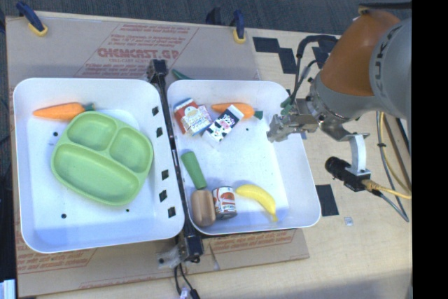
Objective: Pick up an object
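You have many things to pick from, and most of them sit in the right bin (297, 178). Near its top side lie a small carton (191, 117) with red and orange on it, a black and white carton (222, 125) touching it, and a small carrot (234, 109) just beside that. Lower down you can see a green-handled tool (194, 175) with a brown wooden end, a little can (225, 202) right next to that end, and a yellow banana (258, 199) just beside the can. The gripper (278, 128) hangs at the right edge of this bin, near the small carrot, and nothing sits between its fingers. It is too blurry and too small for you to tell if it is spread apart or squeezed together, so I cannot tell. I think this is the early step: the arm is getting into place over the bin and has not yet grabbed anything. For the next move, you would want it to line up over one thing, maybe the small carrot since it is nearest, come down with a finger on each side, and then squeeze. The cartons lie close together, so a grab there could bump both. The left bin (28, 220) holds a green divided plate (102, 157) and a bigger carrot (59, 110) just above it.
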Robot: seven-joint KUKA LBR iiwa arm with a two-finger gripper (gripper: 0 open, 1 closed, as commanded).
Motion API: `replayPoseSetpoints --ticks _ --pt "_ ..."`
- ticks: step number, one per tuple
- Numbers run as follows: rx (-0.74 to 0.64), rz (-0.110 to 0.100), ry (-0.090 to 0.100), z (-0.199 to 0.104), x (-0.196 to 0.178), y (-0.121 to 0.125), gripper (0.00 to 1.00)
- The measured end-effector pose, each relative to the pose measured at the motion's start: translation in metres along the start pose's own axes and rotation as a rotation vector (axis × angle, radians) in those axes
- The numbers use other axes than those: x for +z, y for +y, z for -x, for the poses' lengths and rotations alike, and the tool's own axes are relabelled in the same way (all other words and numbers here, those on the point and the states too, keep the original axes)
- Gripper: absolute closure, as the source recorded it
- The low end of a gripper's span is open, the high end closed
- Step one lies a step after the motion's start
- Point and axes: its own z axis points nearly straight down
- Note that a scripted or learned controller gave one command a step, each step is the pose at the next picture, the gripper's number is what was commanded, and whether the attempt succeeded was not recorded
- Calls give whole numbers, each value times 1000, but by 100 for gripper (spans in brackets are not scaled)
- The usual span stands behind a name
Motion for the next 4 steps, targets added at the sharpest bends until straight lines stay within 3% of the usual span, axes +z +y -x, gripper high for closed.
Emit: replayPoseSetpoints --ticks 1,2,3,4 --pt "-2 -2 2 28 7 47 100" --pt "-3 -2 3 28 7 47 0" --pt "-1 -6 4 26 121 -49 0" --pt "-1 0 3 4 77 71 0"
